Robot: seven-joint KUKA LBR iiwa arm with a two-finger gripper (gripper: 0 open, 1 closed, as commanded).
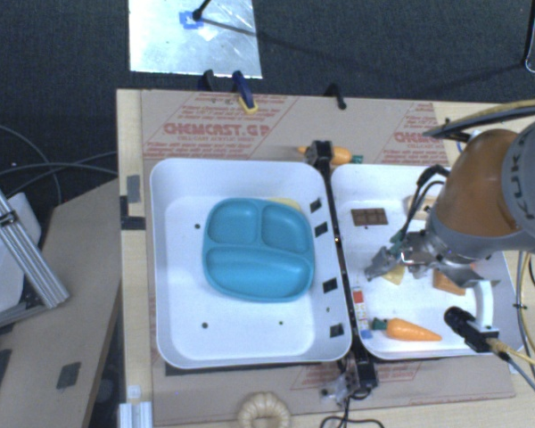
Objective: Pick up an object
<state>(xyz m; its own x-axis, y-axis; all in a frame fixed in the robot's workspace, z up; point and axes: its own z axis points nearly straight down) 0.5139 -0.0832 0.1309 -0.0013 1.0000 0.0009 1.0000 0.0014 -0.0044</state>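
Carrot (414,331): lies in the right bin (374,178), near its front edge, below the gripper and apart from it.
Gripper (388,264): low over the right bin; whether the fingers are parted or closed cannot be told.
Blue plate (257,249): left bin.

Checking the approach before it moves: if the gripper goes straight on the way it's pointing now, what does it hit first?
Probably the pale yellow piece just below the gripper in the right bin; depth is unclear from above.

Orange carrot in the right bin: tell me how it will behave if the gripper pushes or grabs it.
The carrot looks rounded and tapered, so it may roll or swing in an arc when pushed. Its smooth, glossy skin suggests stiff plastic, probably light, and it could slip from the fingers.
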